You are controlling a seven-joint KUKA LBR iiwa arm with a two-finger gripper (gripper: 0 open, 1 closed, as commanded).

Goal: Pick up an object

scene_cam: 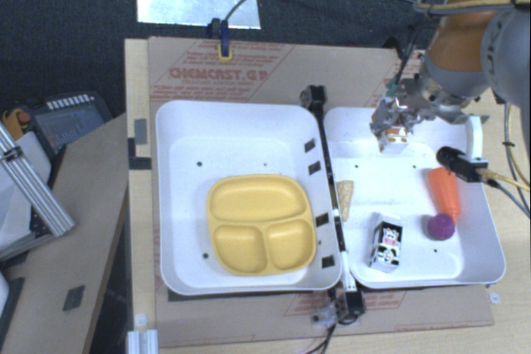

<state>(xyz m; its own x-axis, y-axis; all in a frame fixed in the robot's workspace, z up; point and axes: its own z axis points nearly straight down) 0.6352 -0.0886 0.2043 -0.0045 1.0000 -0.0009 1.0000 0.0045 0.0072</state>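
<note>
A small orange-and-white block (396,140) sits pinched between the fingers of the gripper (392,131), near the right bin's (481,261) far edge. A carrot (445,192), purple ball (440,225) and milk carton (386,244) lie nearer its front edge.

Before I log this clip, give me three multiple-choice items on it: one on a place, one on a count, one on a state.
1. Where does the yellow divided tray lie?
A. left bin
B. right bin
C. on the bench outside the bins

2. How many compartments does that tray have?
A. two
B. three
C. five

3. How does the small milk carton sit?
A. near the right bin's front edge
B. stacked on the orange carrot
C. inside the tray

Answers:
1. A, it fills the left bin's front half.
2. B, one long and two small.
3. A, apart from the carrot and purple piece.
</note>
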